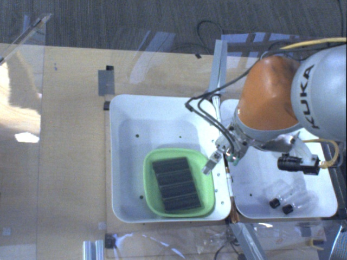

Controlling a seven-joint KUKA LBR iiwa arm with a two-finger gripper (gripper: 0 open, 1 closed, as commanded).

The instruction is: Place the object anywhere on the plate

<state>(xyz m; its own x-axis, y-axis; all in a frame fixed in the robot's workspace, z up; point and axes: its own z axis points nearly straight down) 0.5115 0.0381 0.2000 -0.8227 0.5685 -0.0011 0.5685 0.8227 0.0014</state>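
A green plate [148, 172] lies in the front half of the left bin [126, 140]. On it rests a dark grey ribbed rectangular block [176, 184], lying flat and covering most of the plate's middle. My gripper [210, 164] hangs over the plate's right rim, just right of the block's upper right corner and apart from it. Nothing shows in the gripper. The grey arm with its orange band [268, 99] reaches in from the right, above the wall between the two bins.
The right bin [255, 196] holds a few clear plastic items with black caps [284, 199] near its front. Black cables loop from the wrist over the left bin's right wall. A metal post [218, 69] stands behind the bins.
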